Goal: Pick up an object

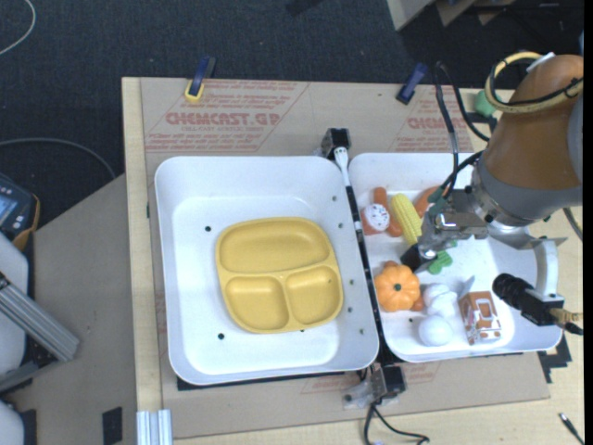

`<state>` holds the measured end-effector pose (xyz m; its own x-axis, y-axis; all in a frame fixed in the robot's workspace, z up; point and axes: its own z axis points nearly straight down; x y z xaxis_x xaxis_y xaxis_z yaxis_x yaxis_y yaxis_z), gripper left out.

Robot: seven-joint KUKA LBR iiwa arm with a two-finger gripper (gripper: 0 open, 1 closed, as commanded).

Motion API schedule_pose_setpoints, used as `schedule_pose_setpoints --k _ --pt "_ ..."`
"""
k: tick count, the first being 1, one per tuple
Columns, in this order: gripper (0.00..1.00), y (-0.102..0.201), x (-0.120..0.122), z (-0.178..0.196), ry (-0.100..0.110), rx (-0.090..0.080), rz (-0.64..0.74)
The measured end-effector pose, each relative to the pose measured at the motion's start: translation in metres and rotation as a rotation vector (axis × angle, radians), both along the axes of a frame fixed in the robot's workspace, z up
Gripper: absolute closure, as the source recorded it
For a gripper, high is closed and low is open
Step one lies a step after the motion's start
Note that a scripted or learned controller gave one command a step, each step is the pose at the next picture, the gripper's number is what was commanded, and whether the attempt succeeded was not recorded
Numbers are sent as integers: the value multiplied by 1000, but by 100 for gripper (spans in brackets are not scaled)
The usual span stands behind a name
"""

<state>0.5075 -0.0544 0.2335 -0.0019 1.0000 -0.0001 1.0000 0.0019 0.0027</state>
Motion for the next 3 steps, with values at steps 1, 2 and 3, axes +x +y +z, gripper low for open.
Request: schedule_pose_setpoints --k 1,2,3 --pt "100 -6 1 -4 3 0 -3" --pt "100 2 3 1 0 0 0" --pt "100 1 8 -19 6 0 -2"
